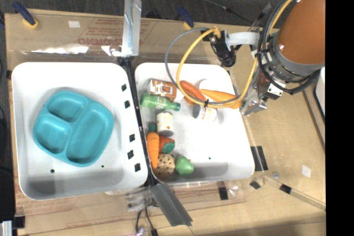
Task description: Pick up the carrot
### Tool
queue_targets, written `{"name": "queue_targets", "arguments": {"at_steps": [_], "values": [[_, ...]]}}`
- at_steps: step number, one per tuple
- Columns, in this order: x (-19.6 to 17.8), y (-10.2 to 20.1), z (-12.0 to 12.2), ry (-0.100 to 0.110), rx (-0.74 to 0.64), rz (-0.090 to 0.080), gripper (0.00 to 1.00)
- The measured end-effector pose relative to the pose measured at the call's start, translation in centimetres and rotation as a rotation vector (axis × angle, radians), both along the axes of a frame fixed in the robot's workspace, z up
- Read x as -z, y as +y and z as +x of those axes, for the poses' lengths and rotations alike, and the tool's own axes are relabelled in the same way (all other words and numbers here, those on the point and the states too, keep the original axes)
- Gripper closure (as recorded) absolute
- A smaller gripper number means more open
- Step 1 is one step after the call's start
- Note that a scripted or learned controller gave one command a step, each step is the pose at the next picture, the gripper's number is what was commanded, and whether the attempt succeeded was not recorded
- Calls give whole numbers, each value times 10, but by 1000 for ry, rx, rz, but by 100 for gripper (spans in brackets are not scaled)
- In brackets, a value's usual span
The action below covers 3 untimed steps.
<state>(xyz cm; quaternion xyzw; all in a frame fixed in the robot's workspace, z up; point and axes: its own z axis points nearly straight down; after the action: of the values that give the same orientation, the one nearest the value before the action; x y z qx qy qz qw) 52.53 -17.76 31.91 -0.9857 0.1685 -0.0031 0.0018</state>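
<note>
The left bin (22, 119) holds a teal divided plate (73, 127). The right bin (232, 146) holds the toys: a carrot (152, 145) upright against its left wall, a green bottle (159, 103) and an orange box (162, 89) farther back, a strawberry (167, 145) and a green pepper (185, 166) nearby, and two orange pieces (218, 95) at the far middle. The gripper (255, 103) hangs over the right rim; whether it is clenched or released cannot be told. The bin's right half lies bare.
</note>
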Motion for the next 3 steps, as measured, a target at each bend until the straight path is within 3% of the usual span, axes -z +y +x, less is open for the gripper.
{"name": "queue_targets", "arguments": {"at_steps": [1, 2, 3], "values": [[26, -30, 56, 3, -143, 2, 100], [-6, -29, 133, 1, -146, 2, 100], [5, -33, 55, 4, -141, 2, 100]]}}
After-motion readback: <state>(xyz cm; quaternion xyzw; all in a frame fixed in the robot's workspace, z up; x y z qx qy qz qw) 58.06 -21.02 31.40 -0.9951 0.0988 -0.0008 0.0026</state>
